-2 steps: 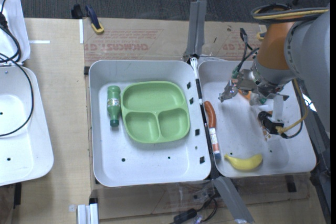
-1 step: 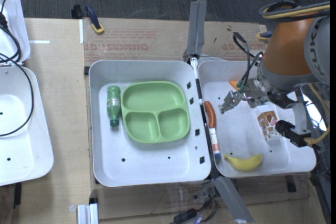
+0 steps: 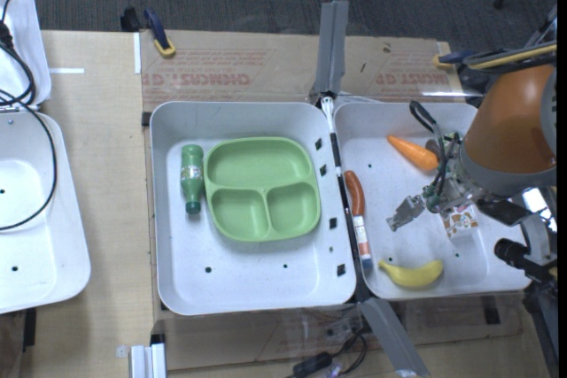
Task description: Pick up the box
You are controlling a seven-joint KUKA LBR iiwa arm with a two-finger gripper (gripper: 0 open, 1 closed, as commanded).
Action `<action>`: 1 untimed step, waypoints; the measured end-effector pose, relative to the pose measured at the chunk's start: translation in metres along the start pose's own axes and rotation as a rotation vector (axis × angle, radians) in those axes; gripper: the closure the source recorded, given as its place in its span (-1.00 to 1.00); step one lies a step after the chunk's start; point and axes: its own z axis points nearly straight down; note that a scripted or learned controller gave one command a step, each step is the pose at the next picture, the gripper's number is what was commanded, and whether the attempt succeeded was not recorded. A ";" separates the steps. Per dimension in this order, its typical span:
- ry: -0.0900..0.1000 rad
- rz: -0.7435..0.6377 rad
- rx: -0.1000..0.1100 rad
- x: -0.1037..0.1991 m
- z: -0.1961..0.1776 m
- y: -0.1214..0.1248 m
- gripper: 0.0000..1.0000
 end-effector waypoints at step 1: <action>-0.002 -0.057 -0.003 -0.024 0.059 0.067 -1.00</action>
